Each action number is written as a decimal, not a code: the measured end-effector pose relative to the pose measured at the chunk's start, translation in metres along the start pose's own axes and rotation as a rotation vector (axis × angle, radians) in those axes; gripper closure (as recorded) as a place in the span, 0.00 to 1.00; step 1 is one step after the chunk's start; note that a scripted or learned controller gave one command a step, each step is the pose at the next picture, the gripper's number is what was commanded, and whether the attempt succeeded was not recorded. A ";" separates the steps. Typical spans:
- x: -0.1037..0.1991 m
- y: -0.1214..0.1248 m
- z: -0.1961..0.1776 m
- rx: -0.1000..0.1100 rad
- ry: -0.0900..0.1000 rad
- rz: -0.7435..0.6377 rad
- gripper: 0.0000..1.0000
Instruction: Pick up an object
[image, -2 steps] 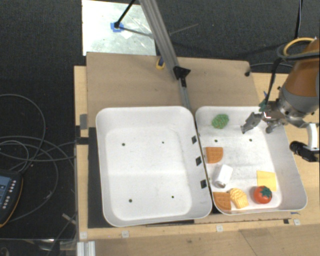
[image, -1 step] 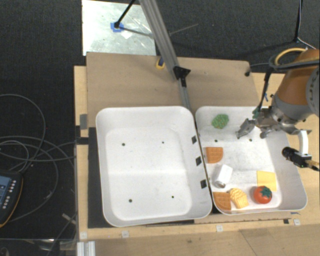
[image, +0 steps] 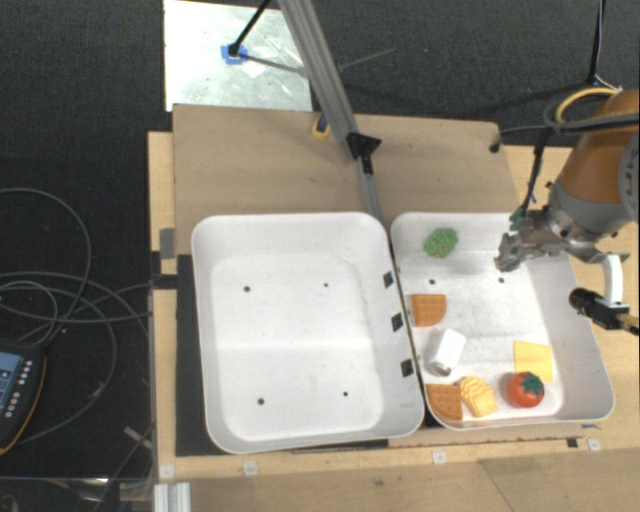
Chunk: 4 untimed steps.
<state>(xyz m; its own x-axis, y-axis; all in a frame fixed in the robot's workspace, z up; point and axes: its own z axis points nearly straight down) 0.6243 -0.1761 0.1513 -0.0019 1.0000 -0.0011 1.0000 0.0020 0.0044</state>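
Hanging over the upper right part of the right-hand shallow white plastic bin, the small grey metal claw points down and to the left from the grey arm with its orange band, which enters from the right edge of the frame. Whether the claw is apart or together cannot be told at this size, and nothing can be seen in its grip.

Nearest the claw, to its left in the upper part of the same bin, lies a small bumpy green lump like toy broccoli, apart from everything else. It is probably the easiest target: it looks light and perhaps slightly soft, with a rough surface that should not slip, and it could be pinched across its middle.

Lower in the bin, near the left wall, sits a flat orange waffle-patterned piece. Below it is a small white block, tilted. Along the bottom edge sit a second orange waffle piece, a ridged yellow toy like corn just beside it, and a round red tomato toy with a green top. A flat yellow square lies just above the tomato. These crowded pieces would be harder to take singly.

The left-hand white bin fills the centre of the tan bench.
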 end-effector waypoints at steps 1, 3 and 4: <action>0.003 0.002 -0.065 -0.004 -0.001 -0.003 1.00; 0.061 0.011 -0.076 0.001 0.003 -0.009 1.00; 0.124 0.015 -0.072 0.003 0.004 -0.010 1.00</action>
<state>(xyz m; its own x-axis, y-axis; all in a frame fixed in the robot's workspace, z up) 0.6390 -0.0519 0.2232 -0.0120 0.9999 0.0027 0.9999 0.0120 0.0018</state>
